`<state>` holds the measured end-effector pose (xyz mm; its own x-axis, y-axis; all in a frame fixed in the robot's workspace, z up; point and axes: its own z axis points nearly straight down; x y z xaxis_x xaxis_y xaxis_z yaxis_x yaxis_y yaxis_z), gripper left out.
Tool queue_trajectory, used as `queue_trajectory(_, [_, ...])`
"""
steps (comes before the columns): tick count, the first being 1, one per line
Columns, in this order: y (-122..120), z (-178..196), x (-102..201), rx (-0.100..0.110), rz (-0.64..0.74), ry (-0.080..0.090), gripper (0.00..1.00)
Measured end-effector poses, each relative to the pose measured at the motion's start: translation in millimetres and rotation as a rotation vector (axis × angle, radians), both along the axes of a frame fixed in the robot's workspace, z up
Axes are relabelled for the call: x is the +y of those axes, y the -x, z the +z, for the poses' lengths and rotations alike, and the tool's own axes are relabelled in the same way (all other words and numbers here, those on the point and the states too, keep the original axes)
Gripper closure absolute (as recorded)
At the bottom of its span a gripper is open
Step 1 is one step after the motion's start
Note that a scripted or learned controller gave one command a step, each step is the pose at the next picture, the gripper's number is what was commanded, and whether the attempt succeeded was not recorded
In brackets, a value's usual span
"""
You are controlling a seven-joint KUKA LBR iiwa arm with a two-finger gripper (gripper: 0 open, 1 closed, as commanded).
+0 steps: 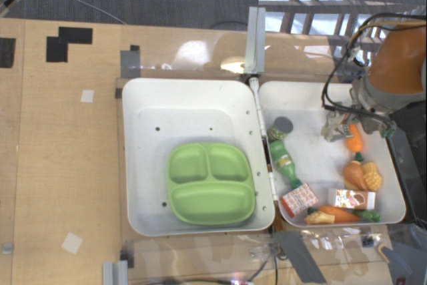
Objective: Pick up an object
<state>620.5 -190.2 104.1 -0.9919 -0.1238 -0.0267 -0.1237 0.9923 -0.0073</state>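
Observation:
The right bin [313,110] holds several toy foods. My gripper [339,128] hangs low over its far right part, under the grey wrist with the orange band. A small orange carrot [355,139] lies right beside the gripper, on its right, and whether the two touch I cannot tell. A green bottle [283,160] lies by the bin's left wall, with a grey round cap [283,124] just beyond it. An orange and yellow pastry-like piece [362,175] sits nearer the front right.
Along the right bin's front edge lie a red and white box [299,199], a longer carrot [335,215] and a small carton [352,198]. The left bin [153,110] holds a green divided plate [211,182]. A metal divider post [254,37] stands behind the bins.

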Motion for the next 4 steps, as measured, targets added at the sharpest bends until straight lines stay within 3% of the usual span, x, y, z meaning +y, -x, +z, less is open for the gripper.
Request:
queue_trajectory(1, [0.3,-0.6,0.1,0.001,0.0,0.0,0.0])
queue_trajectory(2, [20.2,-15.4,-5.2,0.015,-0.078,-0.004,0.0])
queue_trajectory(3, [15.3,0.0,-4.0,-0.001,-0.072,-0.002,1.0])
queue_trajectory(4, [11.9,13.4,-3.1,-0.012,-0.068,0.0,1.0])
